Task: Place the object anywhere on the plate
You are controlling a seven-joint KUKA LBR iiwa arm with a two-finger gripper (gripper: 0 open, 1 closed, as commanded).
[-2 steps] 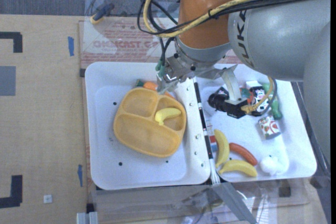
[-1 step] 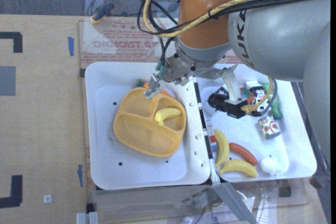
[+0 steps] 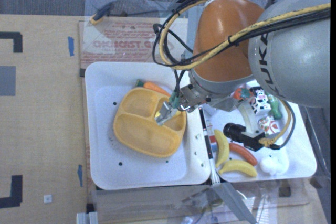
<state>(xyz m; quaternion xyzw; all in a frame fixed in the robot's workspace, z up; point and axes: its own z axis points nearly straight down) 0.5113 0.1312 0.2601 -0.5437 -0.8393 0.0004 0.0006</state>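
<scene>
Plate (image 3: pixel 144 131) yellow, gripper (image 3: pixel 167 113) above, carrot (image 3: pixel 155 87) half-hidden

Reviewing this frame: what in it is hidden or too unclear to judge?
- Gripper: whether it holds anything is too small and blurred to tell, over the yellow plate.
- Carrot: partly hidden behind the plate's far rim.
- Right bin: its far part is covered by the arm.
- Toys near the dice: too small to identify.
</scene>
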